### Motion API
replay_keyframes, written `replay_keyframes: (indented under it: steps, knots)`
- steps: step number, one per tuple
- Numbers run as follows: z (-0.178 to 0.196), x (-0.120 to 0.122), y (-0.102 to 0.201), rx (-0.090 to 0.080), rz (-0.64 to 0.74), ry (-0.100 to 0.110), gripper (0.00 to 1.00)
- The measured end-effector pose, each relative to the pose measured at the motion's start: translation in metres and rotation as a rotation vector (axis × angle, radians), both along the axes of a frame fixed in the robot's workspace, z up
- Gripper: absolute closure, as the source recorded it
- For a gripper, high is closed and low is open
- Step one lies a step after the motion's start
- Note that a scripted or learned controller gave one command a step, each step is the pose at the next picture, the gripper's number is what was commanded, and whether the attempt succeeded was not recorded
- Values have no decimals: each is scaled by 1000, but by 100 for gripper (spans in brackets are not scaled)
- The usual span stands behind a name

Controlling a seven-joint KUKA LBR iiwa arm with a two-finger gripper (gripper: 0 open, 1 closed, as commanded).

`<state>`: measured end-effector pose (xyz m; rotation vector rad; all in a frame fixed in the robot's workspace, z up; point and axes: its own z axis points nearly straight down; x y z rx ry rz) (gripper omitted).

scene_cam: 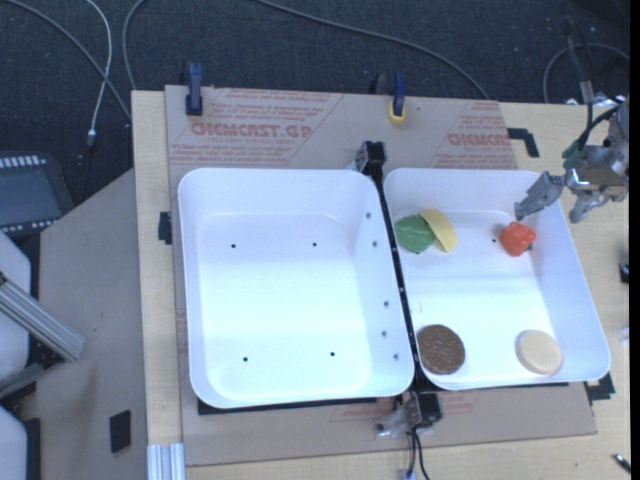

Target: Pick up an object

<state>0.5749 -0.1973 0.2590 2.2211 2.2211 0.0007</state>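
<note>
The left shallow white plastic bin [290, 298] on the wooden surface [150, 268] holds nothing to pick. All the candidates sit in the right shallow white plastic bin [575, 298]. Against its left wall, a green rounded lump [412, 234] lies touching a yellow wedge-shaped piece [439, 228]; this pair is crowded, so a grasp there risks nudging both. Below them, near the front-left corner, lies a flat brown speckled disc [440, 348], low and hard to get fingers around. At the front right sits a pale cream round puck [539, 351], also close to the wall.

The small orange-red rounded object [516, 238] stands alone toward the back right, well apart from the others, and is the likeliest target. The gripper [560, 196] hovers just above and to its right, at the bin's back rim, its jaws spread apart with nothing between them.

To do this well, I judge the arm should centre over the orange piece, descend straight with the jaws wide, and close only once they straddle it.
</note>
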Motion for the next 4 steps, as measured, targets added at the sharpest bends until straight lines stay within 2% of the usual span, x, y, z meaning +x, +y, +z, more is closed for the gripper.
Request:
replay_keyframes:
  steps: [1,2,3,4]
  knots:
    - [11,0,0,0,0,-2,100]
    - [-28,32,64,2,6,3,100]
    - [-64,-7,119,2,4,4,100]
    - [-27,44,155,0,4,-4,100]
